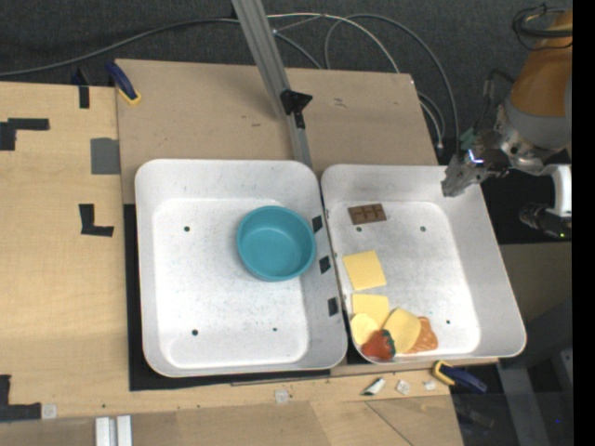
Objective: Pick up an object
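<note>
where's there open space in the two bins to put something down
Left bin: bare floor all around the blue bowl, widest left of it and in front. Right bin: open on the right half, from the brown block across to the gripper. Crowded: front-left corner, with yellow slices and the red piece.

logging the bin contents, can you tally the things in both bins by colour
blue: 1, the bowl
brown: 1, the chocolate piece
yellow: 3, cheese pieces
red: 1, the strawberry
orange: 1, a piece under the cheese
total: 7
</note>
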`<state>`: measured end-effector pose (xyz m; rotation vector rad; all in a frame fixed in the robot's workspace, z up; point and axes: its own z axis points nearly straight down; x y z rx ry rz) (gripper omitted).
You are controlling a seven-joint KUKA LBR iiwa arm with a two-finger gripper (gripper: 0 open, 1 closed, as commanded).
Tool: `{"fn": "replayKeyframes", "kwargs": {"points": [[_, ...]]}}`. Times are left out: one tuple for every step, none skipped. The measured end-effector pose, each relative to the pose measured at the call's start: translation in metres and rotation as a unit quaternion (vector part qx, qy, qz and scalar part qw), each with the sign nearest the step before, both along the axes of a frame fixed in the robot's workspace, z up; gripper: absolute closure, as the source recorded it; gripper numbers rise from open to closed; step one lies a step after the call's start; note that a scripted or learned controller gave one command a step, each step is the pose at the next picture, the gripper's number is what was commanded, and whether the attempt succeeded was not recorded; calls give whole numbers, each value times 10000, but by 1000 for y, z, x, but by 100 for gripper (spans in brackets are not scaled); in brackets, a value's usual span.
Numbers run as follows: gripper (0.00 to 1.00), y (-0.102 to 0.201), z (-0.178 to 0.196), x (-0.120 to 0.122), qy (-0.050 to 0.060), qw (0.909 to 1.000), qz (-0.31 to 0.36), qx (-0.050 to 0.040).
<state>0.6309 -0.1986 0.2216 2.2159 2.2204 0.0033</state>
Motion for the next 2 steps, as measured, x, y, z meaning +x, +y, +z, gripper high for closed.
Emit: {"fn": "replayKeyframes", "kwargs": {"points": [[100,7,52,9,-3,10000,4,1],[100,56,34,14,32,10000,17,12]]}}
